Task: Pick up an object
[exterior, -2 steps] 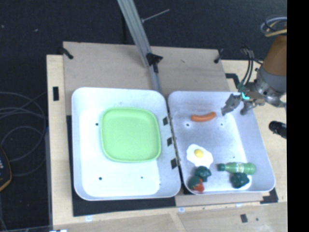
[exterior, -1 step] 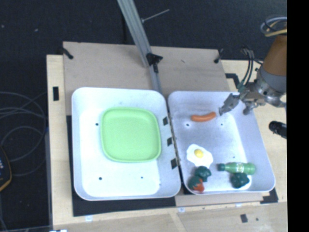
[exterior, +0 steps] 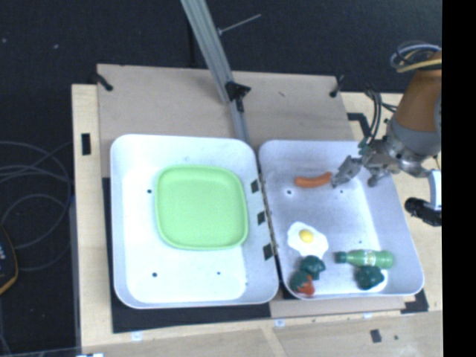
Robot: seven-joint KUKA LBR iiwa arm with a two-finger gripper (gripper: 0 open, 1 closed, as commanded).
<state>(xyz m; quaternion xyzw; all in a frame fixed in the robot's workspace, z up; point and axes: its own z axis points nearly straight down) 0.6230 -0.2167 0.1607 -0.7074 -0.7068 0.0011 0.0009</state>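
Note:
In the right bin [exterior: 387, 214], an orange sausage [exterior: 312, 180] lies near the far wall. A fried egg [exterior: 307, 238] lies toward the front. Along the front edge are a broccoli piece [exterior: 313, 265] with a small red item [exterior: 302, 282] beside it, a green bottle [exterior: 365, 258] on its side and a dark green lump [exterior: 370, 277]. My gripper [exterior: 361, 172] hangs over the bin's far right part, just right of the sausage. It is open, and I see nothing between its fingers.
The left bin [exterior: 134, 222] holds a light green square plate [exterior: 201, 207]. A grey slanted pole [exterior: 216, 58] stands behind the bins, ending near their shared wall. Cables run along the arm at the right.

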